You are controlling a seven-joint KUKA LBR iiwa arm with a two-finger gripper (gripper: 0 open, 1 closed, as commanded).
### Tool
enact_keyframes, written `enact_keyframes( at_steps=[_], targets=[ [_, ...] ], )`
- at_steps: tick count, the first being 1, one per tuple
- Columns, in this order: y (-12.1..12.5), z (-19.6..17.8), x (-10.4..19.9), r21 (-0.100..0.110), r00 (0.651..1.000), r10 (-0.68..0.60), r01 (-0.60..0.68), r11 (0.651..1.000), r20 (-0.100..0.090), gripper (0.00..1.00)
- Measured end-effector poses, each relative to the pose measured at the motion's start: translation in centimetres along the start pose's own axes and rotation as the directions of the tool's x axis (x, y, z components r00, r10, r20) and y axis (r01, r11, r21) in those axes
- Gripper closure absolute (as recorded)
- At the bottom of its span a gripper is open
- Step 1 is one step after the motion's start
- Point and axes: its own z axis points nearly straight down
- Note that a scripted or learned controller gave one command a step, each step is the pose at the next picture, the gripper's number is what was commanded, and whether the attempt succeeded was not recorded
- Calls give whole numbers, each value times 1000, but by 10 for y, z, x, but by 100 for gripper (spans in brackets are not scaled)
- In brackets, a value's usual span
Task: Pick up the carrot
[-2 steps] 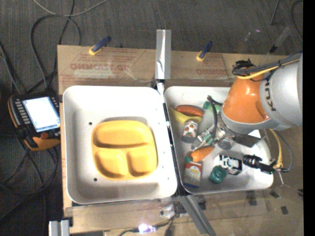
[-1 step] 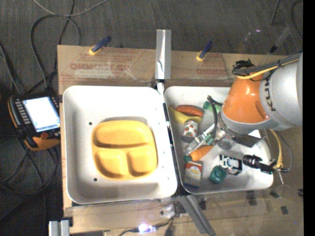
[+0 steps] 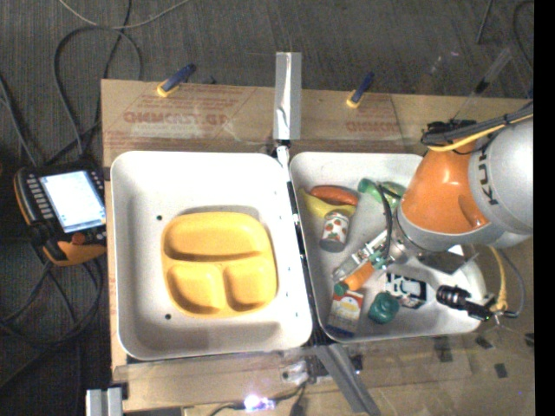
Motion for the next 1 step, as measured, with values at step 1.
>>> enact_keyframes(
  at_steps=[1],
  targets=[
    [-2,-8,2,7,1000,0,0,1000,-9,100]
  ],
)
